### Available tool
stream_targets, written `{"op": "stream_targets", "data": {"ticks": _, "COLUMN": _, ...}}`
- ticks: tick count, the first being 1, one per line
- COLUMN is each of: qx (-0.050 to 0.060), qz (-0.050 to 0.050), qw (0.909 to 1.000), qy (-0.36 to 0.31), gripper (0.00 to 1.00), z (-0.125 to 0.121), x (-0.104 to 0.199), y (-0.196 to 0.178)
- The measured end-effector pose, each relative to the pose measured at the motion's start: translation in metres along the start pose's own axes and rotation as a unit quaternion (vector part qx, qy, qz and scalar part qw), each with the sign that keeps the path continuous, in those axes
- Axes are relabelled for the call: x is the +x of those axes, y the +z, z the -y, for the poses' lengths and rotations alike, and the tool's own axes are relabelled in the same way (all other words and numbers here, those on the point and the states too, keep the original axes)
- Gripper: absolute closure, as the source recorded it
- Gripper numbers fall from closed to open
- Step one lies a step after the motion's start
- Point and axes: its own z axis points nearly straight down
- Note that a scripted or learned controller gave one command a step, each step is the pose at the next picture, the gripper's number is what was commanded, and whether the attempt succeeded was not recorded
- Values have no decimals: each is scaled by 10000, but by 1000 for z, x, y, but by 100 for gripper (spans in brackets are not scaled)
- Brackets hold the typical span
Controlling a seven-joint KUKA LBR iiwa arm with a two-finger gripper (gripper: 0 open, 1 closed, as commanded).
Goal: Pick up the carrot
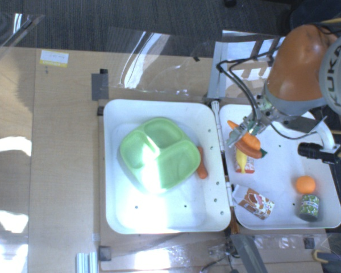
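The arm is reaching in over the right bin [329, 223] and the gripper [248, 131] is sitting right on top of the carrot [251, 145], which is lying at about ten o'clock in that bin, touching the yellow packet [244, 164] at its six o'clock. I'm reading this as the grasping step, though I cannot tell whether the gripper is spread or clamped, or whether it is gripping the carrot at all. The next move is looking like a firm squeeze and a straight lift, keeping clear of the bin wall at nine o'clock
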Motion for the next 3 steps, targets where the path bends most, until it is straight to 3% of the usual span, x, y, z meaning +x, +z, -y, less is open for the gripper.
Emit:
{"op": "stream_targets", "data": {"ticks": 1, "qx": -4, "qz": 4, "qw": 9988, "qy": 485, "gripper": 100, "z": -44, "x": -12, "y": -25}}
{"op": "stream_targets", "data": {"ticks": 2, "qx": 25, "qz": -14, "qw": 9882, "qy": 1530, "gripper": 100, "z": -21, "x": 5, "y": -10}}
{"op": "stream_targets", "data": {"ticks": 3, "qx": 12, "qz": -13, "qw": 9979, "qy": -642, "gripper": 100, "z": -15, "x": -3, "y": 32}}
